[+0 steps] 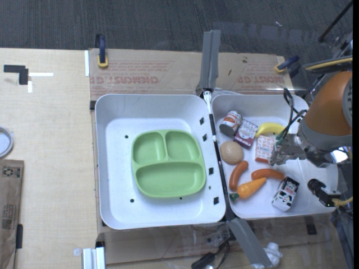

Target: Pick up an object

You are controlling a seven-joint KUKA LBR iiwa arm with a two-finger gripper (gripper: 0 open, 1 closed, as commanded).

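The right bin [263, 209] holds several small food items: a can [229, 122], a dark pink packet [245, 133], a yellow banana [270, 129], a red-and-white carton [264, 148], a tan bun [230, 152], two red sausages [238, 174] [267, 174], an orange carrot [249, 189] and a black-and-white milk carton [285, 194]. My gripper [278, 156] hangs low over this bin, beside the red-and-white carton and just above the right sausage. Nothing shows between its fingers.
The left bin [112, 195] contains a green divided plate [168, 163]. A metal divider [211, 60] runs between the bins. Blue and yellow clamps [101, 51] [287, 65] sit on the cardboard behind. The arm's orange band [334, 108] fills the right edge.
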